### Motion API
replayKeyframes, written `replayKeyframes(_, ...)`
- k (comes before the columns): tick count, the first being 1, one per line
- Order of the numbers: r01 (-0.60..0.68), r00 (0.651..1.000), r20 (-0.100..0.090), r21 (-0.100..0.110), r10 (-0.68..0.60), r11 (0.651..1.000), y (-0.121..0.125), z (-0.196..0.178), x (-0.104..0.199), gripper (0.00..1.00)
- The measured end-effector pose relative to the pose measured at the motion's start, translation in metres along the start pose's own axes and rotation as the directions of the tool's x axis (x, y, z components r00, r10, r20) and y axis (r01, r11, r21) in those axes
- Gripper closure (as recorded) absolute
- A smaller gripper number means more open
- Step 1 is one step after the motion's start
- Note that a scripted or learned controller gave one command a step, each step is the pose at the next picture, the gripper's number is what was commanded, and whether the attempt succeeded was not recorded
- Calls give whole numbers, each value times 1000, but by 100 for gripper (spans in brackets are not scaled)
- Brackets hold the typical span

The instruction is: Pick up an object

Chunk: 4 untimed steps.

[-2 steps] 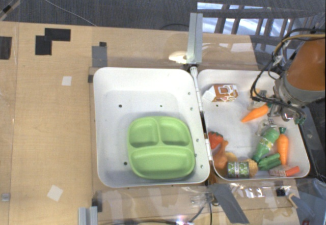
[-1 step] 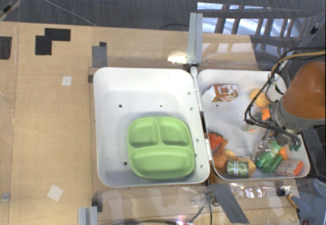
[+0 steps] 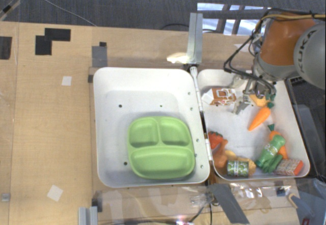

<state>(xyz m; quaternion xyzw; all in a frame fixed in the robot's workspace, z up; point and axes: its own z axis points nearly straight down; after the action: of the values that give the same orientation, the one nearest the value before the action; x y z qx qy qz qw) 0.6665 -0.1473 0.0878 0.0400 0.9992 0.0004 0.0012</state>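
Note:
My gripper hangs low over the back of the right bin, below the arm's orange band. Just left of it lies a white and brown packet. A small yellow piece shows at the gripper's right side, and I cannot tell whether it touches the gripper. An orange toy carrot lies slanted just in front of the gripper, apart from it.
At the front of the right bin lie a green toy vegetable, a green can, a red packet and red and orange toy foods. The left bin holds a green divided plate.

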Motion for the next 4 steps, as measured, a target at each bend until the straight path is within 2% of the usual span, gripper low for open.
replayKeyframes(1,-101,995,10,0,101,995,-8,-2,75,0)
replayKeyframes(2,-93,995,30,1,93,996,-7,-17,69,100)
replayKeyframes(3,-233,972,22,-1,233,973,-27,-147,61,100)
replayKeyframes(4,-226,974,22,-1,226,974,-25,-155,60,100)
